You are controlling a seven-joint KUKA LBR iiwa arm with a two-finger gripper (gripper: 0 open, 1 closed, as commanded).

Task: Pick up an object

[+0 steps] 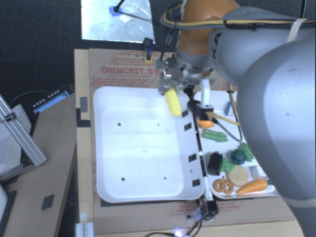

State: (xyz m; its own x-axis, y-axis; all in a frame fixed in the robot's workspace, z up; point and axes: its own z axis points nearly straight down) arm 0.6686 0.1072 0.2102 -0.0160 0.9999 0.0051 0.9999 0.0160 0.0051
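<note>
The tool hangs over the far right corner of the left bin, below the orange band of the arm. A yellow corn cob sits directly under it, its upper end between the tool's fingers and its lower end slanting down and free. The cob appears to be raised clear of the bin floor, though the slanting view does not settle this beyond doubt.

Tool state: pressed together on the upper end of the corn cob — a pinch at one end, not at the middle.

Progress, as judged from this view:
- Selection and grasp — done. The corn cob is the chosen object and is held.
- Lift — apparently under way or complete; the cob hangs below the tool.
- Remaining — keep the grip secure. An end grasp on a tapered, smooth body may slip or swing.

Other objects lie to the right of the tool and nearer the camera, in the right bin: a green pepper-like piece, a black block, a dark green vegetable, a pretzel and a carrot. None touches the tool.
</note>
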